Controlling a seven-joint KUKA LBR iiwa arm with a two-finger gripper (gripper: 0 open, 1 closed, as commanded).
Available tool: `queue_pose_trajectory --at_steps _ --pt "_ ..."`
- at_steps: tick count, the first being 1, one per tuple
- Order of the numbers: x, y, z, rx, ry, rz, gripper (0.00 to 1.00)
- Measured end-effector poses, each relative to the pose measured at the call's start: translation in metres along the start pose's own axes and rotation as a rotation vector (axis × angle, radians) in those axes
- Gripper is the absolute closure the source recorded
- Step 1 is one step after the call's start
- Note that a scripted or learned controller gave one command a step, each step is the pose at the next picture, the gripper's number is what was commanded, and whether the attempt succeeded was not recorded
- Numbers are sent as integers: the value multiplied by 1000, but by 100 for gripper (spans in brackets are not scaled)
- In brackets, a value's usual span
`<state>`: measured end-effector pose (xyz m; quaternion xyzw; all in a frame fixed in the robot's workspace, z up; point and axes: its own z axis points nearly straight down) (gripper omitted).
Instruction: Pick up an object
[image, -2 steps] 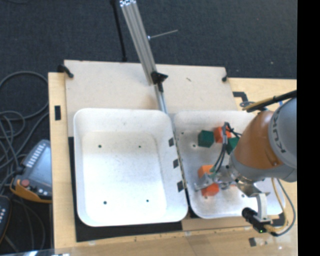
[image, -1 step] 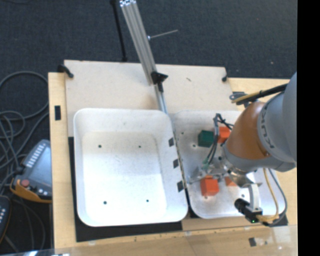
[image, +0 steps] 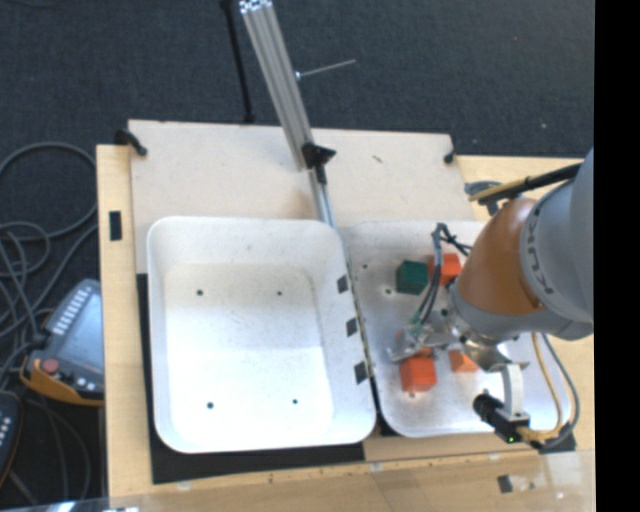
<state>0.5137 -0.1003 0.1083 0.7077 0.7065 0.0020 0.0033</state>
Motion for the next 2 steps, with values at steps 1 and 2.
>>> queue_pose_trajectory --at_steps 1,2 --pt "89 -5 -113 -1 4 -11 100" --pt "158 -13 -131 5 5 -12 100"
